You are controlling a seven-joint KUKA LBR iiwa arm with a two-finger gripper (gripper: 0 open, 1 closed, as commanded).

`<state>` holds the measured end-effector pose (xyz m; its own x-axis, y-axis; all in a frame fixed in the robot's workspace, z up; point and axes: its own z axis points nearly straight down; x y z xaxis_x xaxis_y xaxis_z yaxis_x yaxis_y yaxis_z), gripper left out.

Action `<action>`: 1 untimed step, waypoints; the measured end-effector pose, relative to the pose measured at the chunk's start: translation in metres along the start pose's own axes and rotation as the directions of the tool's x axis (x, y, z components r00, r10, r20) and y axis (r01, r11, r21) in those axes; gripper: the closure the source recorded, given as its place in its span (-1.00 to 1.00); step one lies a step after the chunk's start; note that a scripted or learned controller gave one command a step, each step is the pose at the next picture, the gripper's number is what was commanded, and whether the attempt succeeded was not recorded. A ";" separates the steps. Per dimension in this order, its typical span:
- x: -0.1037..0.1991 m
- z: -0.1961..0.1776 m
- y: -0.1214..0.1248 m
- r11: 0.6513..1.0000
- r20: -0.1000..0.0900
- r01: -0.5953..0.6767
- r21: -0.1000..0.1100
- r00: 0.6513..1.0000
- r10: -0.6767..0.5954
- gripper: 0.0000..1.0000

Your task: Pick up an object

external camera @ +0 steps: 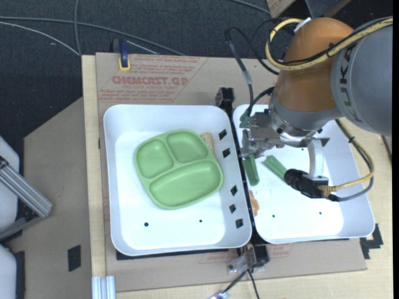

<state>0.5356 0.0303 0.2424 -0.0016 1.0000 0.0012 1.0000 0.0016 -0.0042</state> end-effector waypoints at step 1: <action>0.045 0.014 -0.031 1.000 -0.001 0.002 0.002 1.000 -0.002 1.00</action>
